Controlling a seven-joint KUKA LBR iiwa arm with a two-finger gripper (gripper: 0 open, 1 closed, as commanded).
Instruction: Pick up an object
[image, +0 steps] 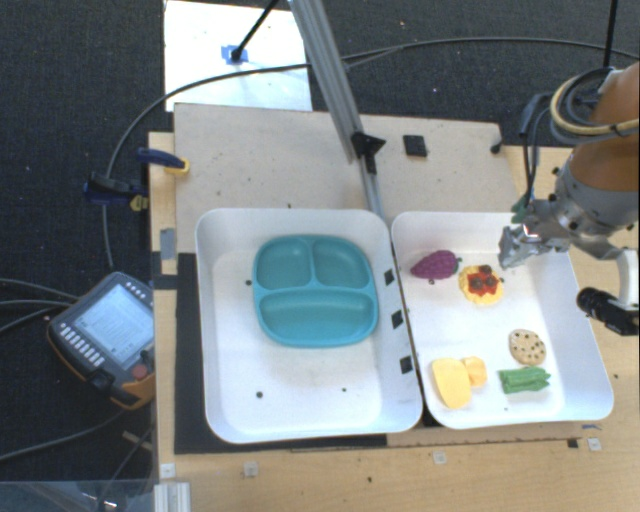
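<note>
- Gripper (512, 250): over right bin (590, 400), just above the pizza (481, 284); finger state cannot be determined.
- Grapes (435, 265): left of pizza.
- Cookie (526, 346), cheese (452, 382), green piece (524, 380): nearer the front.
- Plate (314, 290): left bin (230, 400).

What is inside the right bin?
The right bin holds purple grapes, a small pizza, cookie, yellow pieces and a green piece. The gripper covers its upper corner.

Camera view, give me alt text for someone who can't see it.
The grey arm's end effector hovers over the right bin, near a small pizza toy and purple grapes. A cookie, yellow pieces and a green toy lie nearer. The left bin holds a teal divided plate.
</note>
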